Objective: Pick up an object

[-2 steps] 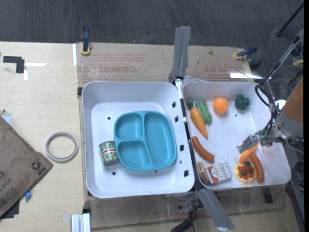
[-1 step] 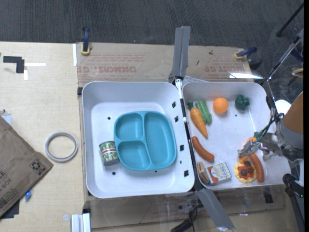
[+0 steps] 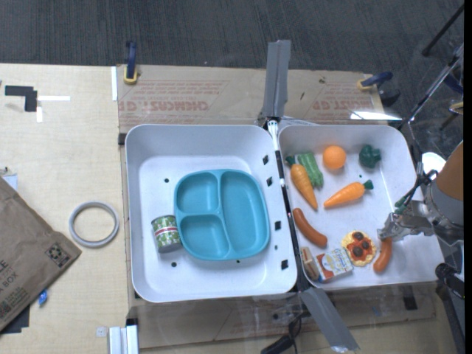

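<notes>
- The arm [image 3: 450, 190] is reaching in from the right, with its gripper [image 3: 394, 231] hanging low over the right bin [image 3: 402, 142], near that bin's lower right corner.
- The jaws are sitting just above a small red sausage [image 3: 382, 257]; whether they are spread or pressed together I cannot tell, and nothing is visibly sitting between them.
- The right bin is carrying the likely pick targets: two carrots [image 3: 303, 185] and [image 3: 346, 193], an orange [image 3: 334, 157], a green pickle [image 3: 313, 168], a broccoli floret [image 3: 369, 155], a longer sausage [image 3: 310, 227], a mini pizza [image 3: 359, 246] and a small packet [image 3: 330, 264].
- The left bin [image 3: 140, 220] is holding a teal divided plate [image 3: 221, 214] with a small can [image 3: 167, 233] touching its left edge.
- By my reading, the approach step is under way: the gripper is lining up on the small red sausage, and no lift is showing yet.
- The next move is calling for a straight descent so the jaws straddle the sausage across its narrow width, then a firm close before rising.
- The mini pizza is lying just beside the sausage, so the descent is needing care not to nudge it or catch the nearby bin wall.
</notes>
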